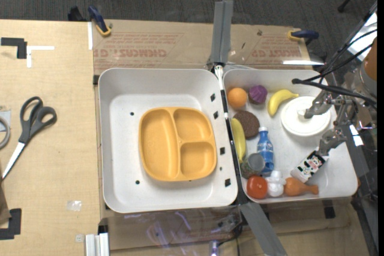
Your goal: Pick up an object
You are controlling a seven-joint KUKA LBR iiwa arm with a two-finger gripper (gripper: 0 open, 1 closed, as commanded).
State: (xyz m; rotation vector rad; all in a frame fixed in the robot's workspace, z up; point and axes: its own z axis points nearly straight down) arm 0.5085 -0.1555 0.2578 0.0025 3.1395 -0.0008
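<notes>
The right bin point(354, 189) holds several small items: an orange ball point(237, 97), a purple grape bunch point(258, 93), a yellow banana point(279, 100), a white round dish point(303, 119), a blue bottle point(264, 150), a red tomato point(257, 187), an orange drumstick point(300, 187) and a black-and-white carton point(309, 166). My gripper point(321, 125) hovers at that bin's right side, open. One finger is over the dish's right edge and the other is just above the carton. Nothing is held between the fingers.
The left bin point(114, 129) holds a yellow divided plate point(178, 143). A brown lump point(246, 123) and a yellow piece point(239, 139) lie by the divider. Scissors point(27, 123) rest on the bench at far left. Blue clamps point(99, 20) pin cardboard behind the bins.
</notes>
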